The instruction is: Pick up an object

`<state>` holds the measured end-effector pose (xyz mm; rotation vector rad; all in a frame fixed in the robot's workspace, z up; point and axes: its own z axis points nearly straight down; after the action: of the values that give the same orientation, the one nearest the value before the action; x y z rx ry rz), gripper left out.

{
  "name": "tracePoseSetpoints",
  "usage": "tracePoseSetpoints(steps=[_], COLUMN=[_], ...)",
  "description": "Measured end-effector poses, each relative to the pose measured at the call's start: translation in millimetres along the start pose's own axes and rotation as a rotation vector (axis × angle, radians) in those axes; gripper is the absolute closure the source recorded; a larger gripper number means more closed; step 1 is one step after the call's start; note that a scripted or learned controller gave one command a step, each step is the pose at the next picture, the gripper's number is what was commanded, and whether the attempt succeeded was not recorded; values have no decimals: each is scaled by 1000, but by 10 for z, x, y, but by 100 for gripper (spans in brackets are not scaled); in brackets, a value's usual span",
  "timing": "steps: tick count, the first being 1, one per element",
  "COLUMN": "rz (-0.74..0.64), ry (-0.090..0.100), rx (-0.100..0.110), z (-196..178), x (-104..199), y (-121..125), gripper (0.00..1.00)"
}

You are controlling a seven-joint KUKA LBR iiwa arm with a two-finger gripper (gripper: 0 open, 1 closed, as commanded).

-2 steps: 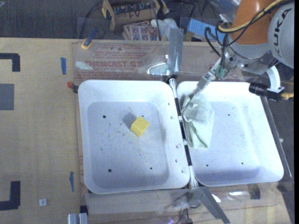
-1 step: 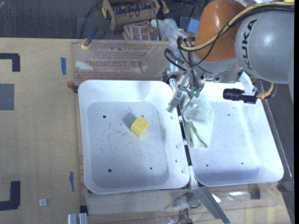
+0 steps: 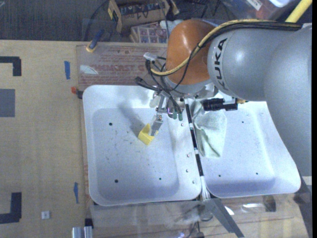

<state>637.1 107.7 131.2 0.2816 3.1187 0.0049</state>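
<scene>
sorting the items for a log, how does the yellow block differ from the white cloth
The yellow block is small, bright and boxy with firm edges; the white cloth is larger, pale and crumpled. The block lies in the left bin, right at the gripper; the cloth lies in the right bin, near the divider and under the arm. Each rests on a bin floor.
</scene>
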Motion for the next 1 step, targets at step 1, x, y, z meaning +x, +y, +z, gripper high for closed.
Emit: tracePoseSetpoints(steps=[1], rz=[93], ry=[-27], rx=[-8], z=[126], x=[222], y=[25], gripper=[0])
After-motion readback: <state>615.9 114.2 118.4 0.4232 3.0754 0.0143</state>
